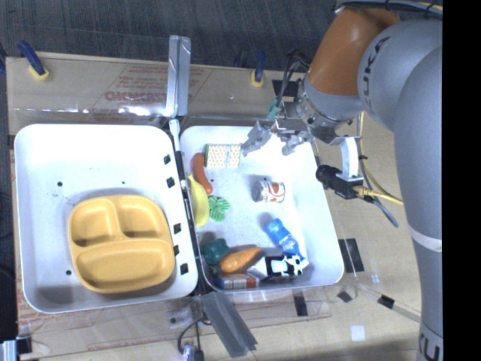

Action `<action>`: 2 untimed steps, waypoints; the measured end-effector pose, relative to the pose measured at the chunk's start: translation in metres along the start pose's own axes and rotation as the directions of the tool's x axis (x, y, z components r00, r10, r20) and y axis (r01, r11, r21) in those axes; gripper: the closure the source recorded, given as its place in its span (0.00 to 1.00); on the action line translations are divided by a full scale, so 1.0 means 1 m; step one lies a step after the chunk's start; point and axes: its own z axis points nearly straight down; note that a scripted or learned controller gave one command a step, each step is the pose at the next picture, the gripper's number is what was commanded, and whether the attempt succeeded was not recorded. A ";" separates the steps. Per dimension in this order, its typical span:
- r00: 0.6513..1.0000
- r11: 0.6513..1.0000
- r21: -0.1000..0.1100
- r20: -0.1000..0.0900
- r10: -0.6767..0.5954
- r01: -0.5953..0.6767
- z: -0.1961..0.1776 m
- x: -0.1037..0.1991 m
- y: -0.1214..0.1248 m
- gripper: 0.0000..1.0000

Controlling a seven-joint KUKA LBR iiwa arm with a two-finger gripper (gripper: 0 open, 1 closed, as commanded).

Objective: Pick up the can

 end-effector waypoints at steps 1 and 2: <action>0.999 0.999 0.001 0.000 -0.052 0.052 0.126 -0.038 -0.050 0.00; 0.979 0.979 -0.004 0.002 -0.205 0.205 0.021 -0.040 -0.041 0.00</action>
